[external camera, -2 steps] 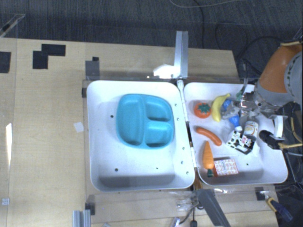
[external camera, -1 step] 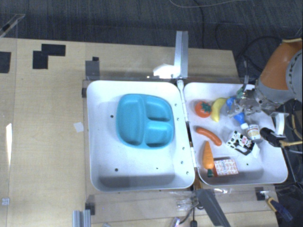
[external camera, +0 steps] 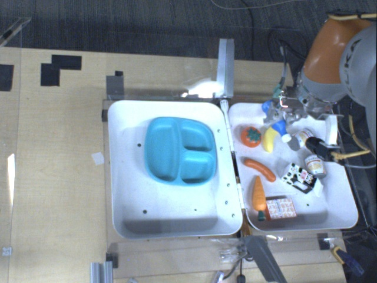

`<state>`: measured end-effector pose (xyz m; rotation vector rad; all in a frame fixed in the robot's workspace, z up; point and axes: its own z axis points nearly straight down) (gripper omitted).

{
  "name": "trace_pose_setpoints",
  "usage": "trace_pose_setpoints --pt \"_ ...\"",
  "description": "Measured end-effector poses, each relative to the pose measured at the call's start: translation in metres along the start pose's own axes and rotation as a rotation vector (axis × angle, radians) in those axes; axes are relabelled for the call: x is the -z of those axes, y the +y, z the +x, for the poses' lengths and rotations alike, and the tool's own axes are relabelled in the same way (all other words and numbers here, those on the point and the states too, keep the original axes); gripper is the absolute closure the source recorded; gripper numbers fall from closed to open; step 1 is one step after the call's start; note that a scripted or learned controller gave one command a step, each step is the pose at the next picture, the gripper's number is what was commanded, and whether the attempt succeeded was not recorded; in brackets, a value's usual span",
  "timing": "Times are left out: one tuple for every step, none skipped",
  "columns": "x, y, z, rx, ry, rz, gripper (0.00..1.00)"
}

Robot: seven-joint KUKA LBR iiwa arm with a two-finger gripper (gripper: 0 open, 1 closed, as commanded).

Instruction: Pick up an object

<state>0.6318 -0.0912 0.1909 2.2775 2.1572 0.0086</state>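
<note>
The arm point(external camera: 339, 52) bends down over the right bin point(external camera: 347, 208); its tool point(external camera: 281, 114) (grip unreadable) hangs above toys.

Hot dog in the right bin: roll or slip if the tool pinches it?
The hot dog looks smooth and rounded, so likely slippery. Long and thin, it probably rolls sideways if nudged. It lies apart from the carrot, so access seems fair.

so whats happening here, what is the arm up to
A grey and orange robot arm reaches in from the right over the right bin, which holds a pile of small items. Its hand sits low at the bin's far end, beside a yellow toy and a tomato; a sausage, a carrot and a patterned box lie nearer the camera. The left bin holds a blue divided tray. Nothing is visibly grasped.
</note>
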Motion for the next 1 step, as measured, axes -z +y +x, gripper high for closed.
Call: trace_pose_setpoints --pt "0.0316 0.0095 0.0441 0.089 -0.001 0.001 1.0"
